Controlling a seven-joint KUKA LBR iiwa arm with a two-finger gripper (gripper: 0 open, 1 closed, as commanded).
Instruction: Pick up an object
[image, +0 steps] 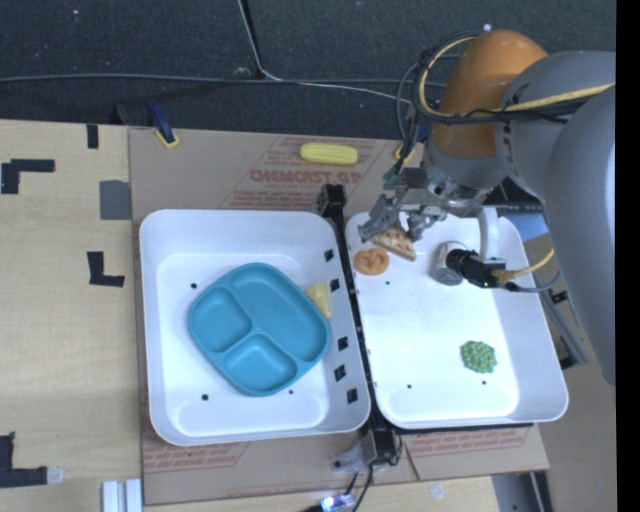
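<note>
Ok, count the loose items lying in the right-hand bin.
3 visible: a round tan piece near the bin's upper left, a toast-like slice beside it under the gripper, and a green bumpy piece at lower right. The arm may hide more.

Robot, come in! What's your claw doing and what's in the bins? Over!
Gripper low over right bin, at tan wedge; grip unconfirmed. Round cookie beside it. Green ball apart. Blue tray in left bin.
</note>
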